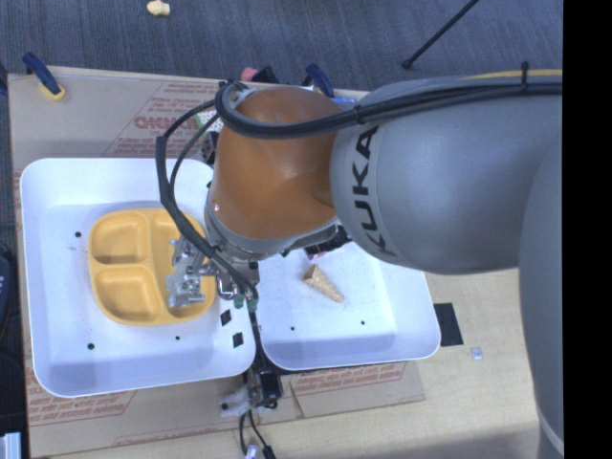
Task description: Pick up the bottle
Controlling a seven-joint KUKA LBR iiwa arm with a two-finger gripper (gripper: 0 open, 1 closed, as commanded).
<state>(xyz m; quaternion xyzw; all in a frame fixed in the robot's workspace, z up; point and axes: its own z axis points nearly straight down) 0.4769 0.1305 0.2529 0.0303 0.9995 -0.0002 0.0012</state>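
Observation:
My gripper (pixel 187 281) hangs low in the left bin (pixel 57 352), over the right edge of a yellow divided tray (pixel 124 266). The tray lies flat in the middle of that bin, with two compartments showing on its left side. The wrist and its orange band (pixel 273 175) cover the tray's right part and the strip where the two bins meet. Nothing can be made out in the gripper.
A tan cone-shaped piece (pixel 323 283) lies in the right bin (pixel 382 338). Both bins rest on cardboard (pixel 115 113). Blue clamps (pixel 43 75) sit at the cardboard's back edge. The big grey arm (pixel 449 170) covers the right bin's back and right side.

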